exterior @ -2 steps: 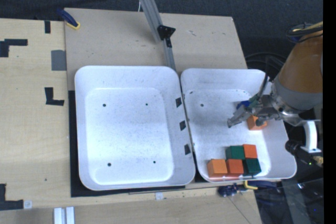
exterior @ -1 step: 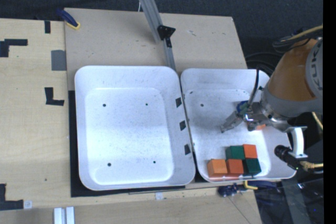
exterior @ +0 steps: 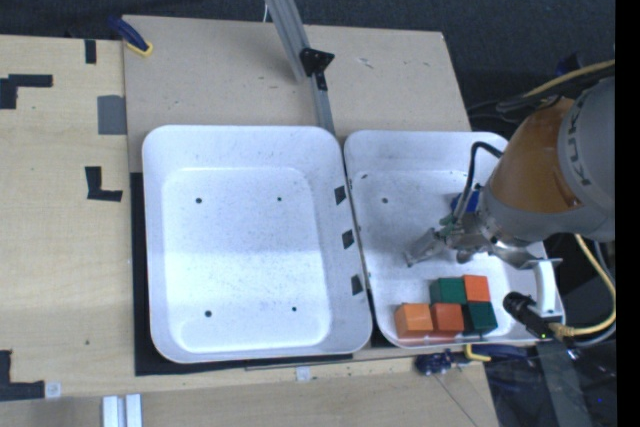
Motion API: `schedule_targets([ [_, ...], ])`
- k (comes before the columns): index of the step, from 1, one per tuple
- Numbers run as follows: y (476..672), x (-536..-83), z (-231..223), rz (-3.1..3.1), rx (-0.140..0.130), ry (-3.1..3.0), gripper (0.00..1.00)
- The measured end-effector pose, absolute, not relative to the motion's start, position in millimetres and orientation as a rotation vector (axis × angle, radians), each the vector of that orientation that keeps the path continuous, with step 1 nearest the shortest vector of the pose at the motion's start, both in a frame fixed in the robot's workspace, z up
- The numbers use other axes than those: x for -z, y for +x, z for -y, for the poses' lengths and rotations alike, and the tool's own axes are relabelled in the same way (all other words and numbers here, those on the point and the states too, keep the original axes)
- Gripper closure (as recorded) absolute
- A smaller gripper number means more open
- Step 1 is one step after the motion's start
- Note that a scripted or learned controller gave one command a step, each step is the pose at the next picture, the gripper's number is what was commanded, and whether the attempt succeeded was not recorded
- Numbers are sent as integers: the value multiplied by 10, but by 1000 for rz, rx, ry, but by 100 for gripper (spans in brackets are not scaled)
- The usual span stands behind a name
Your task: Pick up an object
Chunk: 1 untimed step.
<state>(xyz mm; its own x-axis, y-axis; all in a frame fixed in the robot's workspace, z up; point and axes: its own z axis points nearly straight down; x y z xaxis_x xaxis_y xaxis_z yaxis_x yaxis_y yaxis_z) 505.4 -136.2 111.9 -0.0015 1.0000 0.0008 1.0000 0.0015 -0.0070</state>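
Observation:
Several small blocks lie clustered at the near edge of the right bin: an orange block on the left, another orange one beside it, a green block behind, an orange block and a dark green block to the right. My gripper hovers over the middle of the right bin, just behind the cluster. Its fingers are spread apart, open, with nothing between them. The grey arm with its orange band reaches in from the right.
The left bin sits beside the right one, sharing a raised rim. A slanted metal pole crosses the bench behind the bins. Cables hang at the right bin's outer corner.

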Motion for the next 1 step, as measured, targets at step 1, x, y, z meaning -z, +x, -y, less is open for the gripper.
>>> schedule_targets([
  [1,5064,-1242,1358,2221,-2,-2215,100],
])
